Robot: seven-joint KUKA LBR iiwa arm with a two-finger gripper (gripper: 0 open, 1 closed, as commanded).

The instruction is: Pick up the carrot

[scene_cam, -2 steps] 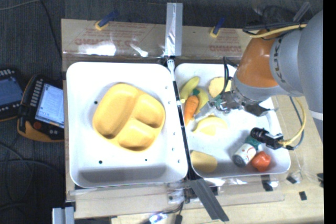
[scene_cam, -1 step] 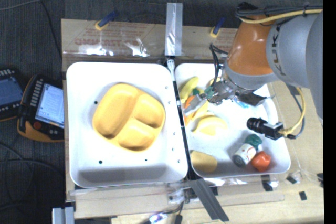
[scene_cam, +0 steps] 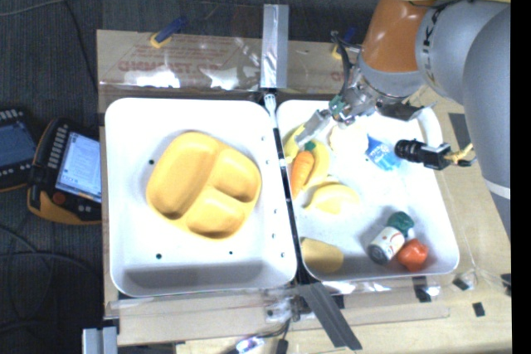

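The carrot point(scene_cam: 302, 167) lies in the right bin point(scene_cam: 440, 203) close to its left wall, orange with a small green top pointing toward the back. My gripper point(scene_cam: 318, 125) reaches down and leftward from the grey-and-orange wrist, and its tip hangs just above the carrot's green end. Whether it touches the carrot is unclear from this angle. Nothing visibly hangs from the gripper.
Around the carrot lie a yellow banana-like piece point(scene_cam: 289, 142), a pale yellow fruit point(scene_cam: 333, 198) and a tan lump point(scene_cam: 320, 255). A blue packet point(scene_cam: 379, 152), a small can point(scene_cam: 388, 240) and a red tomato point(scene_cam: 413, 254) sit to the right. A large yellow item point(scene_cam: 203, 182) occupies the left bin point(scene_cam: 124, 203).
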